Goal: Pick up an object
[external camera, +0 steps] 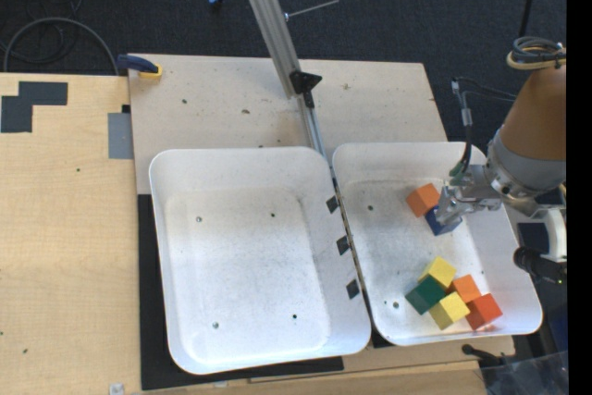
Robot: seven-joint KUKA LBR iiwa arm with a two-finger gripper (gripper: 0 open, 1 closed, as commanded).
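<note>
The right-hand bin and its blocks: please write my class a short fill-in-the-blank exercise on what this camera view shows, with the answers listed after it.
1. All the coloured blocks lie in the ____ bin as the camera sees it.
2. The gripper hovers beside a lone block coloured ____.
3. In the cluster near the bin's front corner, the darkest block is ____.
4. The arm reaches in from the view's ____ side.

Missing words: right; orange; green; right

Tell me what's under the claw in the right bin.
Under the claw sits a blue block, mostly covered, with an orange block touching it at the left. Whether anything else lies beneath is hidden.
</note>
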